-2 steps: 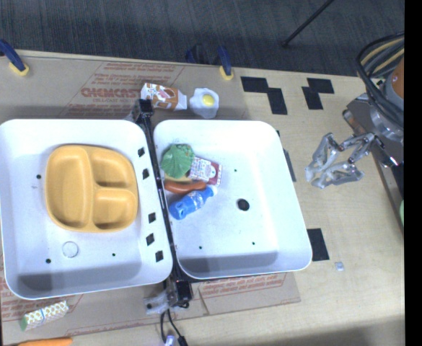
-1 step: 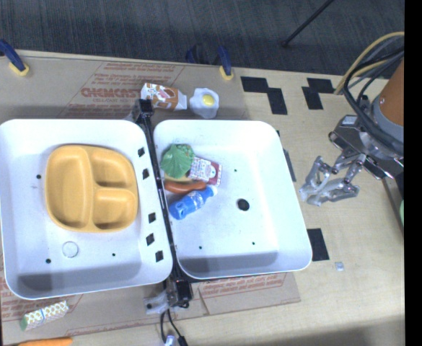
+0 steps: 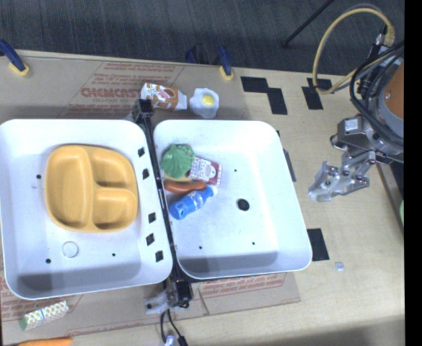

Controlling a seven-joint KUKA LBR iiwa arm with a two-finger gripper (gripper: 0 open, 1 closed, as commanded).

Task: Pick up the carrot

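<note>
Cardboard covers the bench, and on it sit two white bins side by side, the left bin carrying a yellow tray. Against the left wall of the right bin lies the carrot, a short orange stick on its side, wedged between a green lettuce with a red-and-white packet above it and a blue bottle below, touching both neighbours. Well apart from it, outside the bins on the right, the metal pincer hangs over bare bench with its fingers apart and nothing between them.
</note>
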